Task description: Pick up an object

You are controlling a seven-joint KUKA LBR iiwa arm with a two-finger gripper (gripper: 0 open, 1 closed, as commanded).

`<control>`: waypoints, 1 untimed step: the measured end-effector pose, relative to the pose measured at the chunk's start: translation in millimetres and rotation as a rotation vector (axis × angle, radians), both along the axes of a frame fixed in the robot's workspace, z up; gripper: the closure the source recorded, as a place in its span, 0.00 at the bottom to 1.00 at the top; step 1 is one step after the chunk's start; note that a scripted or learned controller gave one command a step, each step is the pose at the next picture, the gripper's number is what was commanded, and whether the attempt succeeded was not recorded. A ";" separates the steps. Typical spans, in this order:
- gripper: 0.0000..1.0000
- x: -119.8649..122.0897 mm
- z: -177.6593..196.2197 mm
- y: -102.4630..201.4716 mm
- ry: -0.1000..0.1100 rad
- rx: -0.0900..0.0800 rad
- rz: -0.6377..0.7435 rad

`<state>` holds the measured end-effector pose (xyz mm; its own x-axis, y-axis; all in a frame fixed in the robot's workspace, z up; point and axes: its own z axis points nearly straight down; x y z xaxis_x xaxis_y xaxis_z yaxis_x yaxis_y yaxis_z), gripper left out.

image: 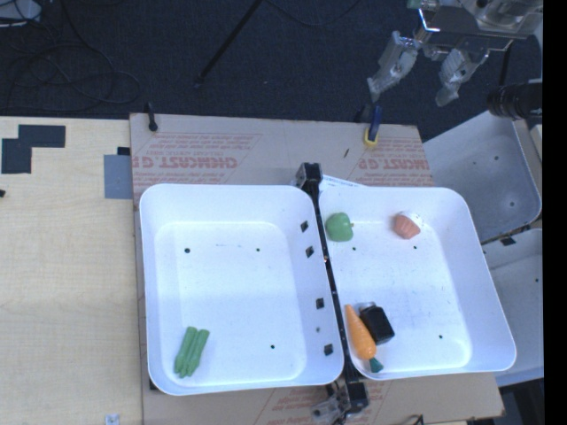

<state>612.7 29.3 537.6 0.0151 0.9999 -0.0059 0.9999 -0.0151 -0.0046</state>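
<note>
Gripper (423, 73) hangs open, gripping nothing, beyond the far edge of the right bin (483, 264). Pepper (338, 227) and carrot (359, 328) hug the divider; beans (190, 351) near-left in left bin (151, 237).

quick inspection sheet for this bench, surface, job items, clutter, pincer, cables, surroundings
surface: two shallow white plastic bins side by side, left bin and right bin, on a brown printed cardboard sheet over a pale wooden bench.
job's things: green bean-like toy in the left bin's near corner; in the right bin, round green toy, small orange-pink toy, orange toy carrot touching a small black block.
clutter: nothing seen.
grippers: two-finger pincer open, above the far side of the bench, holding nothing.
cables: dark loose cables on the floor behind the bench.
surroundings: dark carpeted floor; grey metal plate at right.
</note>
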 end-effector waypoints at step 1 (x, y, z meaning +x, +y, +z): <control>0.00 -12.4 -0.1 -105.5 0.001 0.002 0.004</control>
